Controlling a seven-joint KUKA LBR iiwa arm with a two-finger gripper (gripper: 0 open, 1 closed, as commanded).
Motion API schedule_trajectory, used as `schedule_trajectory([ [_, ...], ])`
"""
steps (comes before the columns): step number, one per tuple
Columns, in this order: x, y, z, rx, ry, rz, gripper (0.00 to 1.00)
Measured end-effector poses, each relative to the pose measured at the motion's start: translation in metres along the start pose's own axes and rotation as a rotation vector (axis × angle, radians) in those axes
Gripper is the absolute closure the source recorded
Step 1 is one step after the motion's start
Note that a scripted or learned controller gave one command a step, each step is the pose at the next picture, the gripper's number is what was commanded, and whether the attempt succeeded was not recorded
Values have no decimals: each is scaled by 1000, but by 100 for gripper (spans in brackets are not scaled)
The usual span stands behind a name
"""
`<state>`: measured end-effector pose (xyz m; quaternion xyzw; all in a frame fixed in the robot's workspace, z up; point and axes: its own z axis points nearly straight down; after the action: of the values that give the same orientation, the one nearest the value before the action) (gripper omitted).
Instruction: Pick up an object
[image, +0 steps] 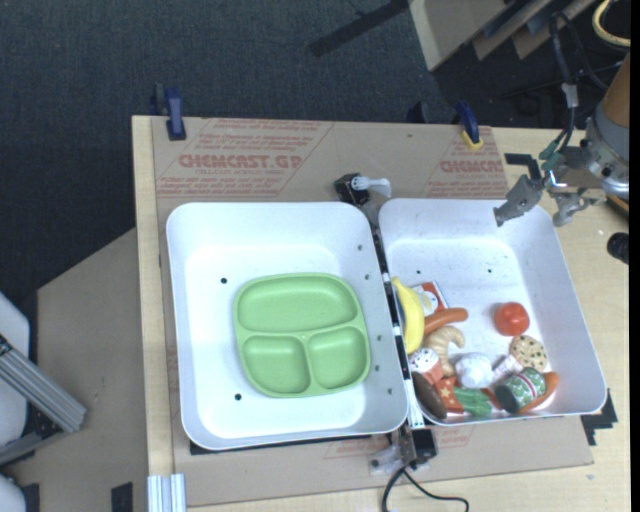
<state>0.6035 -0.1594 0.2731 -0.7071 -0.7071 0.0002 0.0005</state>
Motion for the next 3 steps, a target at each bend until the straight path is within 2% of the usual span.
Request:
schedule_trajectory([
  [1,-44,-53,126,12,3,6,0],
  [2,-39,-65,181,7,3,1,0],
  [3,-40,-63,167,-2,-1,1,100],
])
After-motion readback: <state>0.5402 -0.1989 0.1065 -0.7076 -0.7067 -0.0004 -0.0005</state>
